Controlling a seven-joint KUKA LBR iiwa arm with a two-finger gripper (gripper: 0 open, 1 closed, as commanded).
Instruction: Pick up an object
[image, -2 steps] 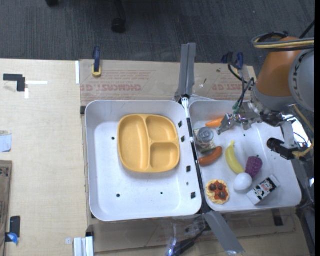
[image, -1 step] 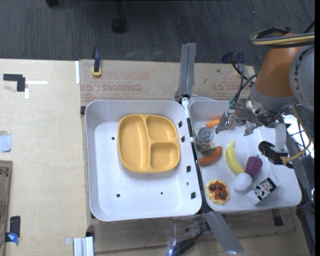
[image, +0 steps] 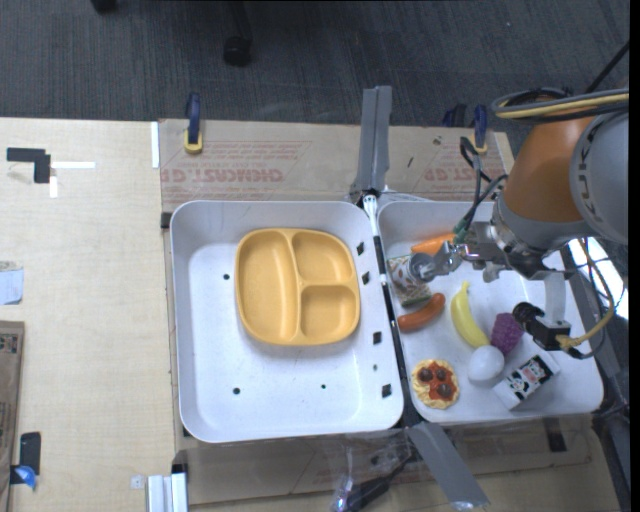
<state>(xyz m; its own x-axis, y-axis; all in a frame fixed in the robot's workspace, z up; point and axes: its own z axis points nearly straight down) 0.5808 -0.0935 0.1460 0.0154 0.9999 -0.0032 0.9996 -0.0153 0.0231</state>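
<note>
White bins sit side by side; the left bin (image: 200, 380) holds a yellow plate (image: 297, 285). The grey arm (image: 560, 170) comes in at three o'clock over the right bin (image: 575, 395). Its gripper (image: 425, 266) hangs above a small can (image: 405, 275); I cannot tell its jaws. A banana (image: 466, 317) lies at four o'clock from it.

We see a robotics lab or test workshop. A wooden bench (image: 80, 300) bears two white bins (image: 200, 330) set side by side, with blue clamps (image: 192, 125) gripping a cardboard sheet (image: 270, 165) at twelve o'clock. A grey and orange robot arm (image: 560, 170) with loose cables (image: 590, 300) stands at three o'clock. Dark office carpet (image: 300, 50) runs along the top, and toy food (image: 465, 315) fills the right bin.
</note>
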